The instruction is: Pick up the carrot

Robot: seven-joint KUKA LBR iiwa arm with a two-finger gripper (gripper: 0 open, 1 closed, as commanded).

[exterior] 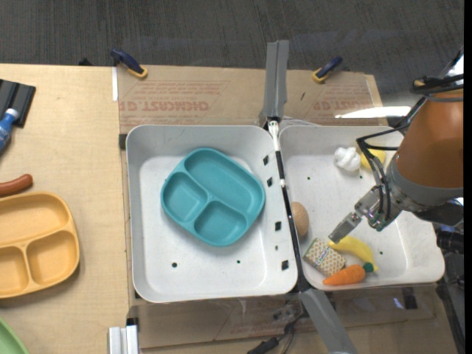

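Gripper [344,233] hovers above banana [355,248]; grip state unclear.
Carrot [345,275] lies just below, cracker [324,256] alongside, egg [298,219] nearby.

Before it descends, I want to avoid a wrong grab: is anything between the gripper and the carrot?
Yes. The banana lies between the gripper and the carrot, right against the carrot's upper side.

A robotics lab: clamped cardboard [243,94] on a plywood bench [59,124], two white bins [136,198], grey carpet [221,13].
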